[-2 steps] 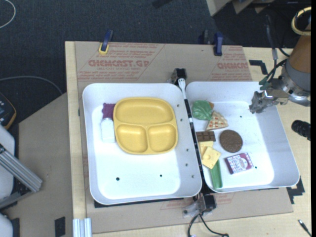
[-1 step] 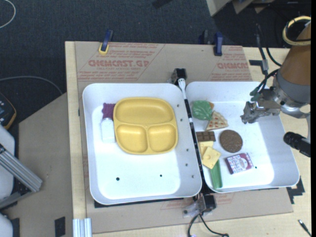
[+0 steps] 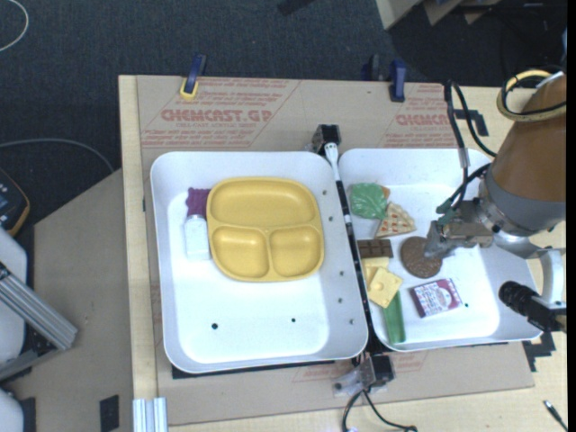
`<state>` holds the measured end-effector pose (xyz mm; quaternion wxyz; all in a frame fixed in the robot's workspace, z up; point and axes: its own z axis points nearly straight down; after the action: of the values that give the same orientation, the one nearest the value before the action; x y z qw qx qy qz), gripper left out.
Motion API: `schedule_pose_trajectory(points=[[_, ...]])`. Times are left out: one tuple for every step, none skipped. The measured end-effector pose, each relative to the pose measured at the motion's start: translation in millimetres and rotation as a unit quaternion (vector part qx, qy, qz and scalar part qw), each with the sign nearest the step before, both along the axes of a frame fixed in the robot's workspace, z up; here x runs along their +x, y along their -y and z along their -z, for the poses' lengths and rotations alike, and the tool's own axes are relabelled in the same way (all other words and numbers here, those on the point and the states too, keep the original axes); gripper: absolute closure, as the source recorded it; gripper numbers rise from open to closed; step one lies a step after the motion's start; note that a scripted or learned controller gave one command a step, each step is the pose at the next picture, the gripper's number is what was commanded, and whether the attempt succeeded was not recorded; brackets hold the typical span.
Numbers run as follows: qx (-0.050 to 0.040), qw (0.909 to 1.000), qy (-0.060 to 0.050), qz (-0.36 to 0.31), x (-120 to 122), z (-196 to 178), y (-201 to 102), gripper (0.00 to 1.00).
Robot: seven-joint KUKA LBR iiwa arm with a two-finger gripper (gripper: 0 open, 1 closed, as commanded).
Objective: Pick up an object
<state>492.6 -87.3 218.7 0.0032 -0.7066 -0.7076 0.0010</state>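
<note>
So the end effector [image 3: 435, 248] is sitting right down over the brown round disc [image 3: 416, 257] in the right bin [image 3: 468, 165], and honestly I can't tell from this angle whether it's released or clenched, or whether it's got anything at all. Using that brown disc as the landmark: it's my guess for the pick target, lying flat on the bin floor about mid-bin. To do this step well I'd say come straight down centred on it, since a flat disc like that gives very little edge to grab and a skewed approach would probably just shove it sideways. Stuff around the disc: a dark red packet [image 3: 436, 297] just beside it toward the camera, a brown bar [image 3: 374, 249] to its left, a yellow cheese wedge [image 3: 383, 286] down-left of it with a green stick [image 3: 394, 321] past that, and a pizza slice [image 3: 396, 220] plus a green leafy thing [image 3: 367, 200] up-left. The packet and the bar are the close ones, so those could get bumped. Way left of the disc, the left bin [image 3: 180, 286] has a yellow divided tray [image 3: 265, 228] with a purple item [image 3: 197, 200] and a white item [image 3: 195, 238] tucked beside it, nothing in the way there. Both bins sit on the worktop [image 3: 144, 133].
</note>
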Motion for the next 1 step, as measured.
schedule_pose_trajectory(points=[[-0.0018, 1.0, 0.004, 0.0, -6.0, -16.7, -2.0, 1.0]])
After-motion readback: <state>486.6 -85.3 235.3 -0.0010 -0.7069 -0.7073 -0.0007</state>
